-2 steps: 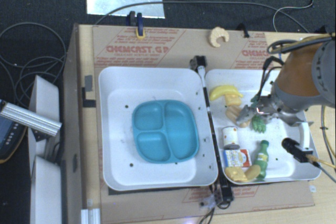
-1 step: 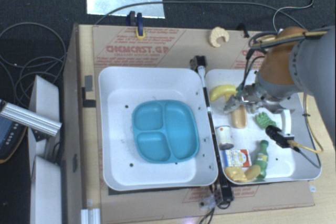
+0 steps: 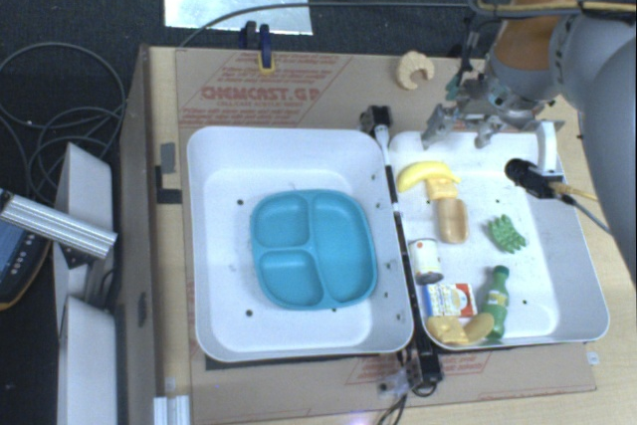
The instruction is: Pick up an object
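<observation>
While the arm hung over the far edge of the right bin, we judged the task to be at its approach stage, with nothing yet lifted. Our gripper sat at about twelve o'clock of that bin, its two fingers spread apart with nothing between them. The pickable things lay below it toward six o'clock: a curved, smooth yellow banana closest, then a tan bread roll just beside it, a bumpy green bunch of grapes at three o'clock, a small cylindrical can, a green bottle and a flat printed carton near the front wall. We reckoned the next move called for a drop toward the banana, closing across its narrow width. The left bin held a glossy blue divided plate, hard plastic by its look. A pale, lumpy object rested on the cardboard outside the bins.
</observation>
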Available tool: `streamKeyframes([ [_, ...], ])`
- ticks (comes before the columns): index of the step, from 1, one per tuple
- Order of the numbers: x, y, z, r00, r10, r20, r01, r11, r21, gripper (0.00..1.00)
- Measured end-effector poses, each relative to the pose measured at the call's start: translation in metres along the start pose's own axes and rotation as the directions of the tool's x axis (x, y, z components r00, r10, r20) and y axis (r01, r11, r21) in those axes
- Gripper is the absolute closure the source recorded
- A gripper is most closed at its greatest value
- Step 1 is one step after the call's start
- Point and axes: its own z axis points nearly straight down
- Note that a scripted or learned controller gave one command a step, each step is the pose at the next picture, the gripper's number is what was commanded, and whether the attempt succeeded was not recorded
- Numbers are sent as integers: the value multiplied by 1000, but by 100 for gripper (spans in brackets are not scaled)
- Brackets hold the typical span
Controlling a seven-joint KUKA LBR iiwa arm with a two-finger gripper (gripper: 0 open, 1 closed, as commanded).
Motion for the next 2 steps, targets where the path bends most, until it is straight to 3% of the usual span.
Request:
streamKeyframes([
  [1,-43,-42,46,1000,4,1,-4,1000,7,0],
  [2,-11,-39,103,1000,1,-1,-1,1000,7,0],
])
